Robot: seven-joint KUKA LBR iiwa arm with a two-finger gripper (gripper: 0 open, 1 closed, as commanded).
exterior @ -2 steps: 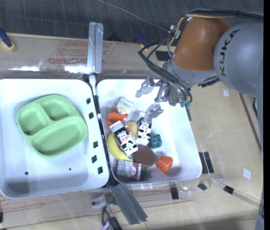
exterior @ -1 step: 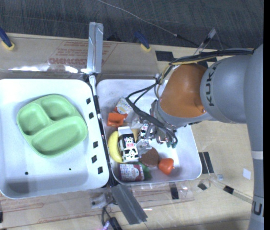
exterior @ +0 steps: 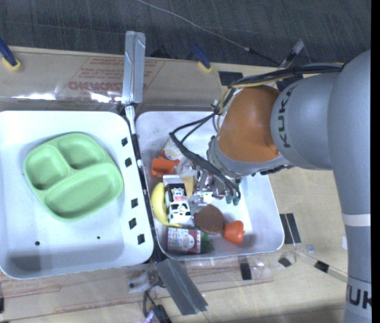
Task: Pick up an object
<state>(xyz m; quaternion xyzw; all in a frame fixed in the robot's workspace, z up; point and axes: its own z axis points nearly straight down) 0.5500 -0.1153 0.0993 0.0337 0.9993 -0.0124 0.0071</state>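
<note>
The right bin [exterior: 264, 210] holds a pile of toy food: a yellow banana [exterior: 158, 204], a white carton with a cow print [exterior: 177, 204], a brown round piece [exterior: 209, 219], a red-orange piece [exterior: 234, 231], a red jar lying on its side [exterior: 184, 241] and an orange piece [exterior: 162, 166]. My gripper [exterior: 211, 188] hangs low over the middle of this pile, just above the brown piece and right of the carton. The orange wrist band [exterior: 247, 125] sits over it and hides much of the bin's back half.
The left bin [exterior: 8, 180] carries a green divided plate [exterior: 73, 174]. A metal divider with black clips [exterior: 133, 173] runs between the bins. Black cables [exterior: 197, 128] loop from the wrist. The grey arm [exterior: 338, 126] fills the right side. Blue clamps [exterior: 6, 51] hold the bench's back edge.
</note>
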